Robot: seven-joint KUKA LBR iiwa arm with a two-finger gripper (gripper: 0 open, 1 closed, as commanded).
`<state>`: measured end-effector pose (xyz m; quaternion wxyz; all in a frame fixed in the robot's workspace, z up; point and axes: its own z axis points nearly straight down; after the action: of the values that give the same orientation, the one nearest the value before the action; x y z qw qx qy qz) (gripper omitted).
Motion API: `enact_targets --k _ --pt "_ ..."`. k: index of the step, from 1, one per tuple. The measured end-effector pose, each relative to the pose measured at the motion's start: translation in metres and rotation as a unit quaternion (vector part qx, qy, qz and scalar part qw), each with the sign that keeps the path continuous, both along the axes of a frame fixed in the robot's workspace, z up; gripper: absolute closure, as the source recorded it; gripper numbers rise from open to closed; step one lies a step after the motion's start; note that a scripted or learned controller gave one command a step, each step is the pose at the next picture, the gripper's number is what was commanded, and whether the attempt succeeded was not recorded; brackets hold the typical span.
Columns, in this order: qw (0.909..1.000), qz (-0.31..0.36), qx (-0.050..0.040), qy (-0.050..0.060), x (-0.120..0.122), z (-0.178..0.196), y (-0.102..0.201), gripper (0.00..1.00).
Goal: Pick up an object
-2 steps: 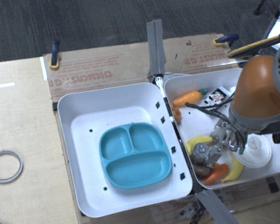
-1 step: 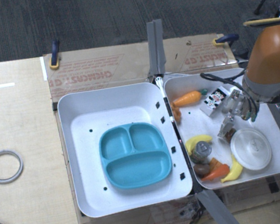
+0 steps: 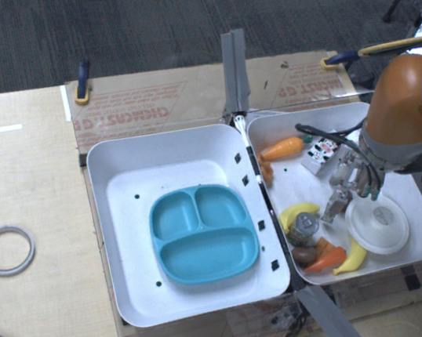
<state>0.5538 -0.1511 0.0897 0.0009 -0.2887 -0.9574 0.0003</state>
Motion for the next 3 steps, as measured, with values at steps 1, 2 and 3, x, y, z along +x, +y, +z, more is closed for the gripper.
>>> enact_targets --k 1,2,3 --pt "0.9992 0.015 -0.0007 0.038 0.077 -0.001 0.020 0.00" --pt "0.9998 0.022 -0.0008 -0.002 0.073 0.116 -0.072 0.00" --pt "0.9998 -0.020 -0.0006 -0.002 0.065 0.001 -0.038 0.00"
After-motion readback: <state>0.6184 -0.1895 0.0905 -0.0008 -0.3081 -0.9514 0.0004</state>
